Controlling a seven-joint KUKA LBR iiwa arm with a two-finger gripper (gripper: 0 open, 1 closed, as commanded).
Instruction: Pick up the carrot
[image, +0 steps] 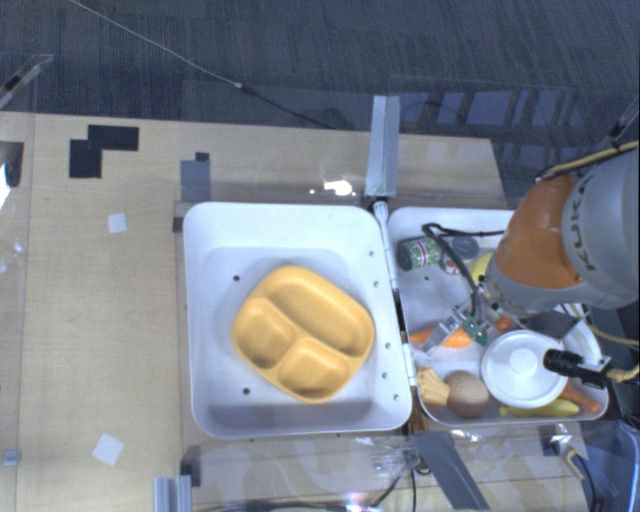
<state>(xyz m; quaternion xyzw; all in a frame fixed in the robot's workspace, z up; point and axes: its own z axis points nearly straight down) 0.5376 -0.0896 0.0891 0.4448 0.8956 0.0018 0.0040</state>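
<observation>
Wrist and orange band sit highest, nearest the lens, over the right bin (598, 418). Carrot (455, 339) lies in that bin's middle, orange, partly under the gripper (474, 325), which I've got right on top of it. Can't tell how the fingers stand from here. Potato (466, 393) and white lid (522, 368) crowd it. Yellow tray (303, 331) sits alone in the left bin (205, 300).

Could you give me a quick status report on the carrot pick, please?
Gripper down in the right bin, fingers unclear. Carrot right beside it, not seen held. White round lid and potato crowd close by.
</observation>
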